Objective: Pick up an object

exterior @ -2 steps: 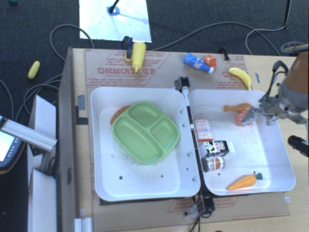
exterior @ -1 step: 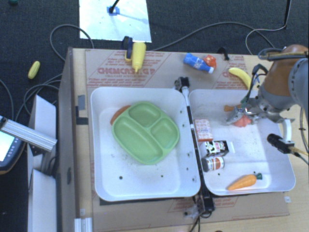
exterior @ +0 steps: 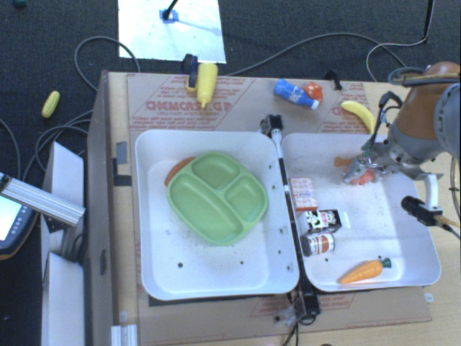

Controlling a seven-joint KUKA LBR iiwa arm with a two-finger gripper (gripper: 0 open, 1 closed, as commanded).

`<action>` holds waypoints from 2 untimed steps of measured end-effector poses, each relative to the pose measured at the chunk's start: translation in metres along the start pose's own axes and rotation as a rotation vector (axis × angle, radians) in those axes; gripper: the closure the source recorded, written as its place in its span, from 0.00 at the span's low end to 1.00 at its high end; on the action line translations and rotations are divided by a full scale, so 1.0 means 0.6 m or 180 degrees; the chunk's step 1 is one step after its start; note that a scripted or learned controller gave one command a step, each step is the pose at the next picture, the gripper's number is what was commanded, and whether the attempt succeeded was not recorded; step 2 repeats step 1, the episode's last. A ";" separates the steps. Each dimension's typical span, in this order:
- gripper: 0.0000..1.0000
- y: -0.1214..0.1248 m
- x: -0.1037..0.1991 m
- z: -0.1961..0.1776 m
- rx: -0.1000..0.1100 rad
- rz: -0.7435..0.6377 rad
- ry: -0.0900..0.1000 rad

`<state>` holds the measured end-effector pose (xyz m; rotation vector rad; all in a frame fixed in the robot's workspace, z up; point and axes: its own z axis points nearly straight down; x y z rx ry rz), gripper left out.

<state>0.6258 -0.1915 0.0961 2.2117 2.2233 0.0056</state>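
My gripper (exterior: 367, 166) is down in the right bin (exterior: 425, 254), near its far edge, right over a small orange-red object (exterior: 358, 175) that it partly covers. Whether it touches that object I cannot tell. Also in this bin are a red and white carton (exterior: 302, 192), a black and white carton (exterior: 322, 220), a small jar with a red label (exterior: 318, 244) and an orange carrot (exterior: 367, 270) at the near edge.
The left bin (exterior: 155, 265) holds a green divided plate (exterior: 216, 197) lying over an orange item (exterior: 177, 169). Behind the bins on the cardboard lie a yellow bottle (exterior: 206, 82), a blue bottle (exterior: 295, 94) and a banana (exterior: 359, 114). Cables cross the floor.
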 end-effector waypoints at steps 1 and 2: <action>1.00 0.018 0.110 -0.100 0.0003 0.0000 0.0006; 1.00 0.018 0.110 -0.100 0.0003 0.0000 0.0006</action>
